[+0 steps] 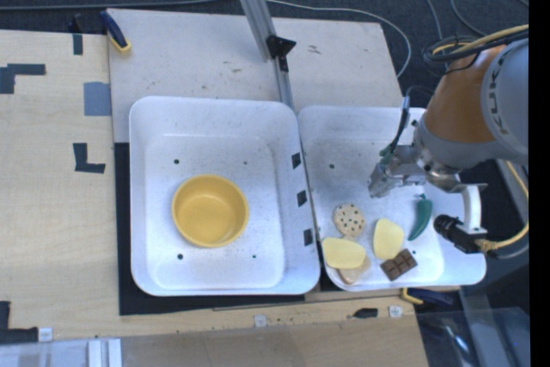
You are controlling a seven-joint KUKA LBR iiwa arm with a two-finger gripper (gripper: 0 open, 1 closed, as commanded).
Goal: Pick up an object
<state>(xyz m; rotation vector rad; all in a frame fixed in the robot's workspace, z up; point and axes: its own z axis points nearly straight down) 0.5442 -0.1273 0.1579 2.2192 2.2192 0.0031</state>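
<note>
The right bin [344, 133] holds several small items near its front: a speckled cookie [349, 220], a yellow chip-like piece [388, 237], a larger yellow piece [343, 253] over a tan one, a brown chocolate square [399, 265] and a green chilli [420, 217]. My gripper [386, 181] hangs over the right bin's middle, just behind and right of the cookie and left of the chilli. Nothing shows between its fingers. The left bin [163, 133] holds a yellow bowl [210, 210].
A metal pole [253, 0] slants down from the top to the ridge between the bins. Cables [464, 13] lie on the dark floor at the right. A blue and yellow tool [116, 32] rests at the board's back left corner.
</note>
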